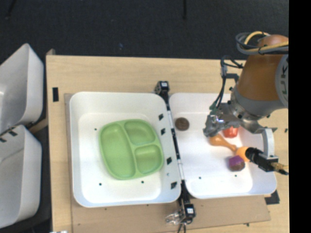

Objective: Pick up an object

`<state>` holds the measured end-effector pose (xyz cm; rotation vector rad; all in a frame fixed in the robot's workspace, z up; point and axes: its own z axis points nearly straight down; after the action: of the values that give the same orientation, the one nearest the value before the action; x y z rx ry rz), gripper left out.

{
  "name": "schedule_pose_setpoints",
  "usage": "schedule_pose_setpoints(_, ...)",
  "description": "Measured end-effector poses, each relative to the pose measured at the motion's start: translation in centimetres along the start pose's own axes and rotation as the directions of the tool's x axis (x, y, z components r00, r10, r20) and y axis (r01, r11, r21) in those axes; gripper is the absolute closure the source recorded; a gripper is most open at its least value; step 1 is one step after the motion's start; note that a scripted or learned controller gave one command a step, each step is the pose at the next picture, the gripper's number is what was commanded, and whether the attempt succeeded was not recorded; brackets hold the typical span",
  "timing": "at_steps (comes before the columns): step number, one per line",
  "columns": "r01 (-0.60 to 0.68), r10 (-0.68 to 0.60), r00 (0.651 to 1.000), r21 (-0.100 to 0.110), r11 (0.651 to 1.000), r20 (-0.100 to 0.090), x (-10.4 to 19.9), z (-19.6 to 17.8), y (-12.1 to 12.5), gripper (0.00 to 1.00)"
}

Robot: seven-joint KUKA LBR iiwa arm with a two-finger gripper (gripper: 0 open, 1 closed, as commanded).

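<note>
The pincer (217, 125), grip state I cannot tell, is hovering over the right bin (204, 178); it should be centring on the orange toy (221, 141) just beneath before closing.

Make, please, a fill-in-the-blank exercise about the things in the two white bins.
1. The green divided plate lies in the ____ bin.
2. The plate has ____ compartments.
3. The small brown round object lies in the right bin, near the ____ between the bins.
4. The purple object lies in the same bin as the ____ object.

Missing words: left; three; divider; orange
</note>
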<state>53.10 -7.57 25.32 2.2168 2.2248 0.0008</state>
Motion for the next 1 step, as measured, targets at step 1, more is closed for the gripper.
schedule_pose_setpoints(1,0.001,-0.001,1.000,0.002,1.000,-0.001,5.49,0.41,0.70,1.00)
